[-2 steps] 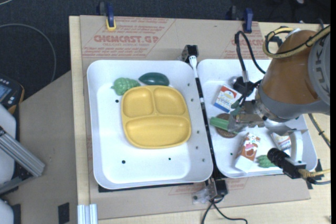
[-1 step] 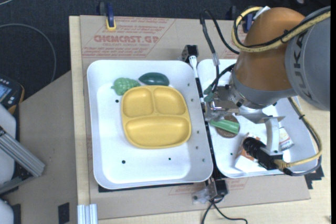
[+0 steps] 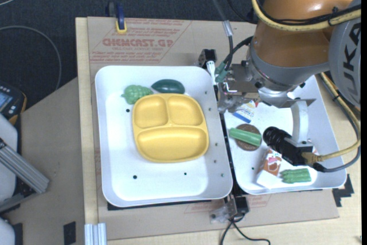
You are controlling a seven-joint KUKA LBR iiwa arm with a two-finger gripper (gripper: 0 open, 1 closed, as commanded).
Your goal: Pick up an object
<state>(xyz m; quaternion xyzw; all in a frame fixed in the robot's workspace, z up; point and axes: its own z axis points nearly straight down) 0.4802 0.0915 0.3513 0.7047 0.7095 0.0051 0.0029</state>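
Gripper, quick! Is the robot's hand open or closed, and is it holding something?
Gripper: cannot be told; it hangs low over the right bin, and the arm's wrist hides it.

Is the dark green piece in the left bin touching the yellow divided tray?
Touching. In the camera view the dark green piece sits against the back rim of the yellow tray, with no white bin floor showing between them.

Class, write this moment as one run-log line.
arm: over right white bin | gripper: hidden | left white bin: yellow divided plastic tray, two green toys | right: green pickle-shaped toy, brown disc
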